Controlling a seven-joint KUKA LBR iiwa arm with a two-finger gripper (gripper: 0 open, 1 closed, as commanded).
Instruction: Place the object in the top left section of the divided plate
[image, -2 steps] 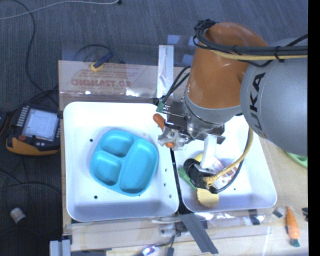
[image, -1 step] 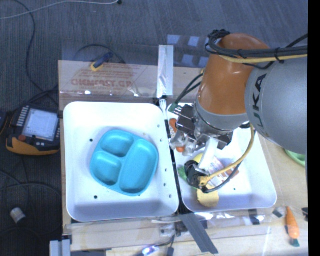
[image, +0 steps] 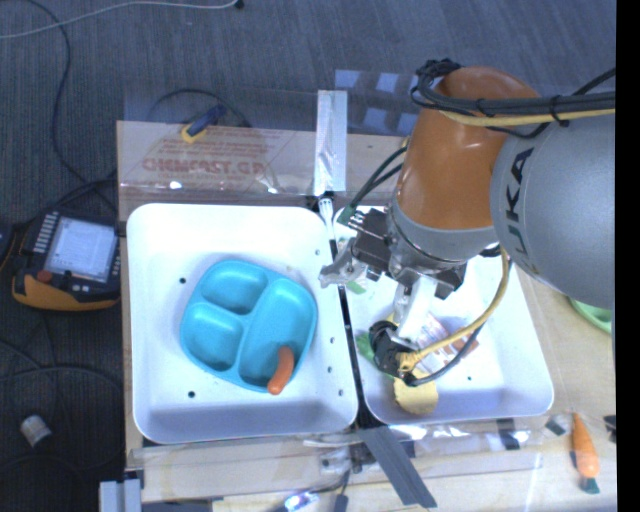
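We found the plate (image: 232, 300), blue and divided, lying in the left bin (image: 160, 240), turned at an angle to the bin's walls. The carrot (image: 282, 370) lay in the plate's large right-hand section, at that section's near end, with its lower tip at or over the plate's rim. The plate's upper-left section held nothing that we could see.

The gripper (image: 348, 268) stood above the wall shared by the two bins, towards the far end of that wall, with the arm (image: 470, 190) behind it over the right bin (image: 520, 395). The carrot lay to the left of the gripper and nearer the camera, on the left-bin side of the wall, apart from it and not touching it. We saw nothing held in the gripper. We could not tell whether it was clenched or released, as the view from above did not settle it.

In the right bin, a pale yellow piece (image: 416, 398) lay near the front wall, with a crumpled wrapper (image: 447, 345) just behind it. A second carrot (image: 584, 450) lay on the surface outside the bins, at the right.
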